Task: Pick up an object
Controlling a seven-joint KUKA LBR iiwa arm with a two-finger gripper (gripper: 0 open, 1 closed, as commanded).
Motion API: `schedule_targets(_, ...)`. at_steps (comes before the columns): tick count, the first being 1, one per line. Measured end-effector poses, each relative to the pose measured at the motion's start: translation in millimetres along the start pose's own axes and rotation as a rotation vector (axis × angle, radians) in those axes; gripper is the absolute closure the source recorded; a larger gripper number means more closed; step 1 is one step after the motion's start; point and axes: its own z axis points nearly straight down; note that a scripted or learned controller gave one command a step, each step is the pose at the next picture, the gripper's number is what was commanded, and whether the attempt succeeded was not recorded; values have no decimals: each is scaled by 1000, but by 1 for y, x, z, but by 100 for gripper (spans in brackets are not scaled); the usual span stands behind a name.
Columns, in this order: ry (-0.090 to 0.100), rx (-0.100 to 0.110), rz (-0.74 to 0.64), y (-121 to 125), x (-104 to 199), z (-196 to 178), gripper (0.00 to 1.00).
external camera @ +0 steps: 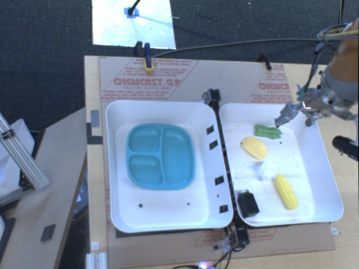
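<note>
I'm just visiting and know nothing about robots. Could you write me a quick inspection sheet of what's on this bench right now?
Surface: bench bearing left bin and right bin.
Job's things: green piece, yellow lemon-like piece, corn cob, small white piece, black block, all in the right bin.
Clutter: blue divided plate in the left bin.
Grippers: tool just above the green piece; grip unclear.
Cables: black cable across the bench's far side.
Surroundings: dark carpet, white sheet.

Grey robot arm (340, 86) with an orange band above the wrist and a tan, rounded upper section. A dark cable loops beside the top. The wrist ends in pale metallic gripper (280, 120) hardware, narrowing to a slim grey tip
</note>
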Motion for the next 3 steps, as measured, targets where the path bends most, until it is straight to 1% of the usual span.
schedule_targets(1, 1, 5, 2, -10, 0, 54, 0)
schedule_targets(2, 2, 6, 2, -14, 6, 116, 0)
schedule_targets(3, 2, 4, 3, -15, 7, 158, 0)
